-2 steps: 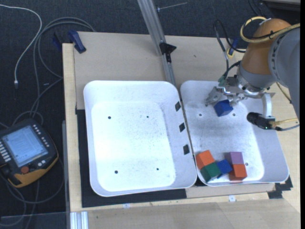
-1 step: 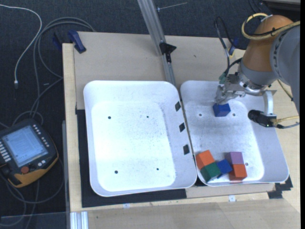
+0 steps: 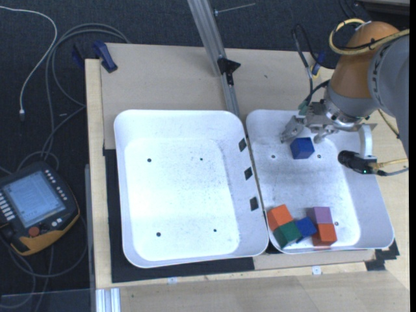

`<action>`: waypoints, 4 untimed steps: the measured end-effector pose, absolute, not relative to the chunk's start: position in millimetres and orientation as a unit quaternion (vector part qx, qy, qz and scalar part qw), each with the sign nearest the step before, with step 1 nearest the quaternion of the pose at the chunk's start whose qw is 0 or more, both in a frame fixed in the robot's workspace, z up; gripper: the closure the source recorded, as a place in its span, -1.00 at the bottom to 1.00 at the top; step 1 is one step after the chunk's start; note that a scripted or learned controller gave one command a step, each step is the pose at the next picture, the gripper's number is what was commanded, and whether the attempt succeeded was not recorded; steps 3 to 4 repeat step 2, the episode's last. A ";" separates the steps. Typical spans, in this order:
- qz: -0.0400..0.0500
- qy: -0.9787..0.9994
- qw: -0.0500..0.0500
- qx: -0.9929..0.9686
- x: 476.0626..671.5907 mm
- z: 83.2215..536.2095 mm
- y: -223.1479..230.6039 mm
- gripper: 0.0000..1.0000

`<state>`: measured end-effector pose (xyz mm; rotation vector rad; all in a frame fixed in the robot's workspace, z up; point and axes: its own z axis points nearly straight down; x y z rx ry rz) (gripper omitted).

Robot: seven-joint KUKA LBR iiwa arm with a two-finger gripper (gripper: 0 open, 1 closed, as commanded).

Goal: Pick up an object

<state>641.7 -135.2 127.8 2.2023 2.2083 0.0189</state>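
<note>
Right bin [image 3: 364, 200]: spread gripper [image 3: 304, 134] touching blue cube [image 3: 302, 148].

The two bins [image 3: 175, 125] looked like smooth white plastic with a faint speckle on their floors. The table [image 3: 162, 77] showed a matt, pale wood-like top. The blue block [image 3: 302, 148] and the other blocks [image 3: 302, 226] had plain matt faces. The arm [image 3: 364, 64] wore a satin orange band over grey casing, and the slanted rail [image 3: 208, 25] looked like brushed metal
</note>
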 end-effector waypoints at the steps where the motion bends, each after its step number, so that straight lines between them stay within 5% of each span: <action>1: -0.001 0.708 -0.001 0.706 640.6 98.2 -119.5 -1.00; 2: 0.001 0.708 0.001 0.706 642.0 111.4 -119.9 1.00; 4: 0.001 0.708 0.001 0.706 642.0 111.4 -119.9 1.00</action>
